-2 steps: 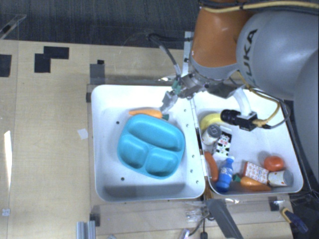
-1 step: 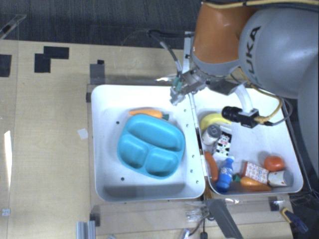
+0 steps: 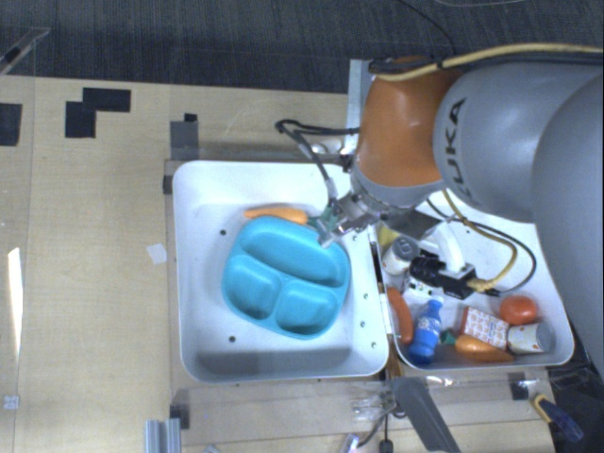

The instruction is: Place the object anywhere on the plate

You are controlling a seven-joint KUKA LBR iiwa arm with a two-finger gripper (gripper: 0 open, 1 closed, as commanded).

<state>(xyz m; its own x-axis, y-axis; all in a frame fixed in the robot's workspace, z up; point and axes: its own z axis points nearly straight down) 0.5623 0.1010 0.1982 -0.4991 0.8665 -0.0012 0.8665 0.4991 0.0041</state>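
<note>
A blue plate (image 3: 283, 279) with three compartments lies in the left white bin (image 3: 203, 253). An orange carrot-like object (image 3: 276, 214) lies in the bin just past the plate's far rim, touching or nearly touching it. My gripper (image 3: 332, 223) hangs over the plate's far right corner, right of that orange object. A small green-grey bit shows at its tip, but what it is cannot be made out.
The right bin (image 3: 557, 343) holds a blue bottle (image 3: 427, 330), a red-orange round thing (image 3: 518, 309), a printed red-and-white packet (image 3: 484, 327), an orange piece (image 3: 477, 349) and a long red-orange piece (image 3: 399, 313). The big grey arm covers the upper right.
</note>
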